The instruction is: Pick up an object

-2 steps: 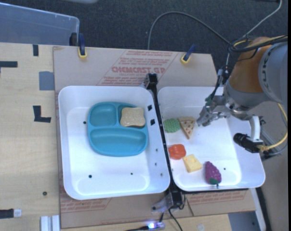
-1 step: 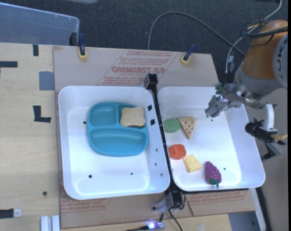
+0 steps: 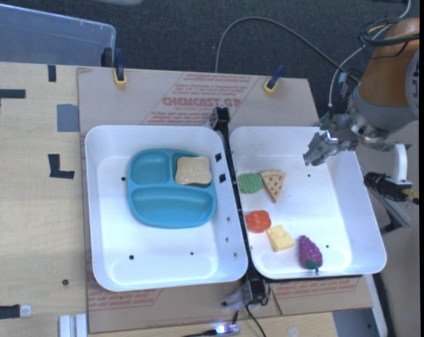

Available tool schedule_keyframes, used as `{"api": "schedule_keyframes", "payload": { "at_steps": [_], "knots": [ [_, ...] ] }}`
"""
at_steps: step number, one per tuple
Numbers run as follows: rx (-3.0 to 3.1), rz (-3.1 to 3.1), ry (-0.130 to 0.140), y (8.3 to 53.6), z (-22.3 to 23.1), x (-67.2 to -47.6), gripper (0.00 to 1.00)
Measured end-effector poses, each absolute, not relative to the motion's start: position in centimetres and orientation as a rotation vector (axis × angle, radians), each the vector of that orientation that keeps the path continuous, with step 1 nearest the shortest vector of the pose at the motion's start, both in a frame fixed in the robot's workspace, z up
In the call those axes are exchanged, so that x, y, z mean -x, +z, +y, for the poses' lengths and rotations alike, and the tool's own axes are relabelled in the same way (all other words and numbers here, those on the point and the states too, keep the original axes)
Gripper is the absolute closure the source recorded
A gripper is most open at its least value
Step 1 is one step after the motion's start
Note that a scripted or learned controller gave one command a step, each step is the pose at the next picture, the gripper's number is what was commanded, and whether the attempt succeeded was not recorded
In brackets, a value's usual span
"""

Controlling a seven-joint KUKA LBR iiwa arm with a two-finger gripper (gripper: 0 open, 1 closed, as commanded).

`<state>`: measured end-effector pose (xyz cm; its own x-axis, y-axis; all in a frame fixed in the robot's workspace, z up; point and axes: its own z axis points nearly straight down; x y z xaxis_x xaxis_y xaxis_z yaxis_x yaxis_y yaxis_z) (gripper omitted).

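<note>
From above, the gripper (image 3: 317, 152) hangs over the upper right part of the right bin (image 3: 338, 195), gripping nothing; whether its jaws are wide or narrow I cannot tell. To pick well, it should probably settle straight down over one well-separated piece, such as the purple grapes (image 3: 309, 250) near the front wall. That bin also holds a green piece (image 3: 250, 182), a pizza slice (image 3: 273, 184), a red piece (image 3: 258, 221) and a yellow cheese block (image 3: 280, 238). The left bin (image 3: 107, 209) holds a blue divided plate (image 3: 171, 188) with a bread slice (image 3: 194, 170) in its upper right compartment.
</note>
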<state>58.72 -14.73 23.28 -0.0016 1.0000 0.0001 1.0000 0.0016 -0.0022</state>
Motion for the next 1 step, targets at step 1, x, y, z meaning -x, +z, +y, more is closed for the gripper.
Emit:
{"api": "schedule_keyframes", "payload": {
  "at_steps": [1],
  "knots": [
    [2.213, -2.223, 0.005, 23.32, -10.27, -56.84, 1.00]
  ]
}}
